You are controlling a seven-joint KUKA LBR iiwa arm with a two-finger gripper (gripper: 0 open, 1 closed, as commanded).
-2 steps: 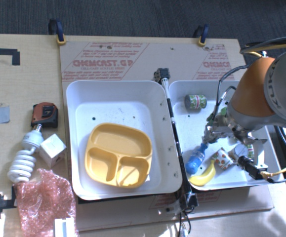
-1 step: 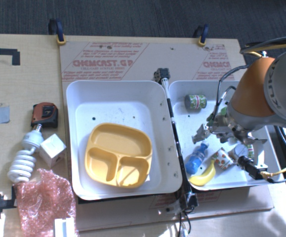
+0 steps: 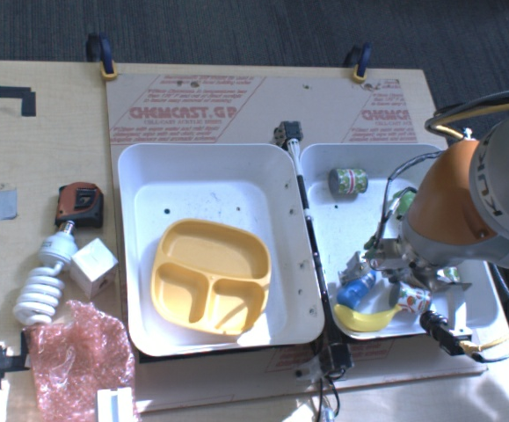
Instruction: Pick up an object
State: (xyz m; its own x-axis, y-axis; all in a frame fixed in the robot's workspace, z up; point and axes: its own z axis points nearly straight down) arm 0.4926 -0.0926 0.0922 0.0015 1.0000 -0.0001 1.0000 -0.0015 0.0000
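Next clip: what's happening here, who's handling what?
A grey and orange robot arm reaches in from the right, low over the right bin. Its gripper sits among a cluster of items: a banana, a blue object and other small pieces. Whether it has anything cannot be judged from here. A green can lies apart at that bin's far end. The left bin holds a yellow divided tray.
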